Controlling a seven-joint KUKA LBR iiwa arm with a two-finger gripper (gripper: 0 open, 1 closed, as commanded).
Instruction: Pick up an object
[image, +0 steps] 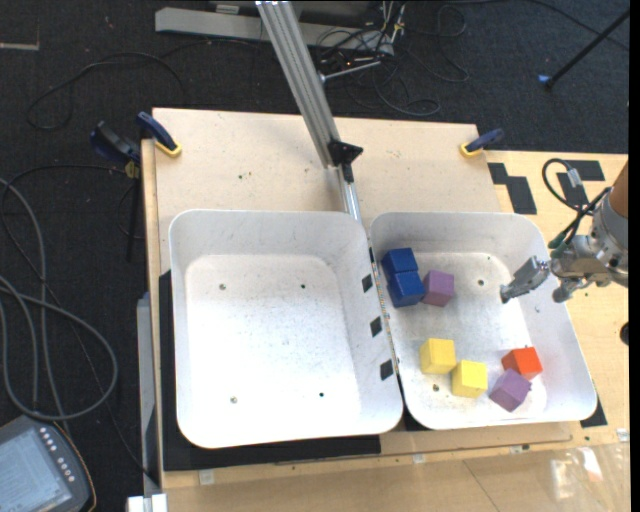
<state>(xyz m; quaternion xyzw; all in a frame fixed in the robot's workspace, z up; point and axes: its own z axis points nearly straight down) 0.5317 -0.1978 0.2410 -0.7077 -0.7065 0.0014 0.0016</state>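
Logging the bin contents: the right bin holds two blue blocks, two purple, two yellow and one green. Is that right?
Not quite: the last block is orange, not green. The camera view shows it in the right bin with the blue, purple and yellow blocks.

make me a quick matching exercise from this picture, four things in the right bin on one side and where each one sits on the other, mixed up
Things:
1. blue block
2. orange block
3. gripper
4. yellow blocks

Places:
A. near the front rim, side by side
B. over the bin's right wall
C. near the divider between the two bins, toward the back
D. front right, just behind a purple block

Pairs: 1-C, 2-D, 3-B, 4-A
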